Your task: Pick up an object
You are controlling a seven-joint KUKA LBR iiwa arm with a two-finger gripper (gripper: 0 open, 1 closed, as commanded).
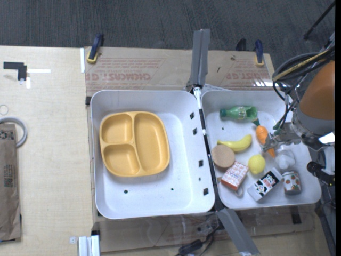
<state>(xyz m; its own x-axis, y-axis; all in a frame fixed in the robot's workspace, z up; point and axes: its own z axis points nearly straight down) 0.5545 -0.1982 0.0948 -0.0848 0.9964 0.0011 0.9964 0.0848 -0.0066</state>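
While reaching in from the right, hangs low over the right bin (229, 128): grey arm with orange band, gripper (275, 142) down among the items near the middle of that bin's right half. Cannot tell whether the pincer is spread, pressed together or pinching anything; too small and too cluttered there to judge.

Left bin (160, 196): holds one yellow tray (135, 143) with three compartments, two small ones stacked on the left and one long one on the right, all lying flat, set toward the bin's left and far side.

Right bin: holds a crowd.
- Green bottle (238, 113) on its side along the far wall, long axis left to right.
- Carrot (261, 134) just below the bottle's right end and just left of the gripper, touching or nearly touching it; cannot tell which. Long axis running from the far side toward the near side, slightly slanted; cannot tell which end is the tip.
- Banana (235, 143) left of the carrot, long axis left to right, curved, right end turned up toward the carrot.
- Brown round disc (223, 156) just under the banana's left end.
- Lemon (257, 164) near the bin's middle.
- Red and white box (234, 176) beside the disc, on the near side.
- Black and white carton (265, 185) lying tilted by the near wall.
- Small can (291, 182) upright, at the near right corner.
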